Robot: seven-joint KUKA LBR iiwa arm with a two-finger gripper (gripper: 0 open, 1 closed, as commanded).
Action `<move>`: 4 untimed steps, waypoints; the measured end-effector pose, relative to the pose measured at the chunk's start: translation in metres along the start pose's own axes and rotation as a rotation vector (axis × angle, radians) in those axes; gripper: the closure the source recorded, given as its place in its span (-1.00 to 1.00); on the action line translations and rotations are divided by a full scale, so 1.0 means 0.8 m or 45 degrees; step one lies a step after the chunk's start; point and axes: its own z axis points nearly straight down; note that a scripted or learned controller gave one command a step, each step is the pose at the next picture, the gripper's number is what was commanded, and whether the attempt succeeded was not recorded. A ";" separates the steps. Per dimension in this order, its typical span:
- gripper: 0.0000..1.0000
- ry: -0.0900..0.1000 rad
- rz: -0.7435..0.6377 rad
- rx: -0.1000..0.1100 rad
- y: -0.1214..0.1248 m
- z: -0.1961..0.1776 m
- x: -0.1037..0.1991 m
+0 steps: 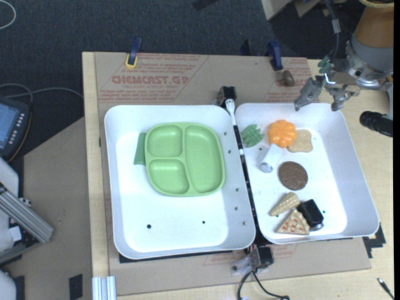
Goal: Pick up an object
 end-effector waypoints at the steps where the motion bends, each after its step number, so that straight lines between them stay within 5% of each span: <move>1: -1.00 -0.003 -0.003 -0.018 0.002 -0.011 0.000; 4: -1.00 -0.001 -0.003 -0.010 -0.004 0.183 0.026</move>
